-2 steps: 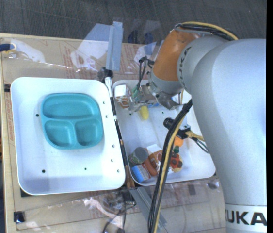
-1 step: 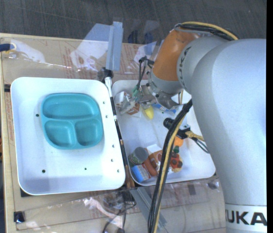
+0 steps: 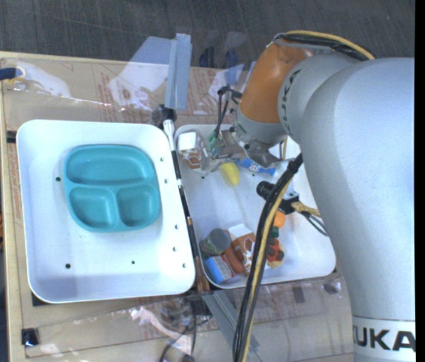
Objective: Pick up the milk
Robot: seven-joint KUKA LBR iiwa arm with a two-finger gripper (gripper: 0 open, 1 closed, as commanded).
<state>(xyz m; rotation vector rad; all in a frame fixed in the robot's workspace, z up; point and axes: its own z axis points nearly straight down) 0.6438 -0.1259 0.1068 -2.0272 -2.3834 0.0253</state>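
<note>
The arm's hand [image 3: 210, 155] works the right bin's [image 3: 314, 259] far corner beside a small carton [image 3: 190, 157]; its grip unclear, neighbouring clutter risks a mis-grab.

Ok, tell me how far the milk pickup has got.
Done: the arm has reached into the right bin, its gripper low near the far left corner. In hand: nothing visibly held; small items lie around it, a yellow piece beside it and a pile at the near edge. I cannot pick out the milk. Left: grasp and lift. The teal tray sits in the left bin.
</note>
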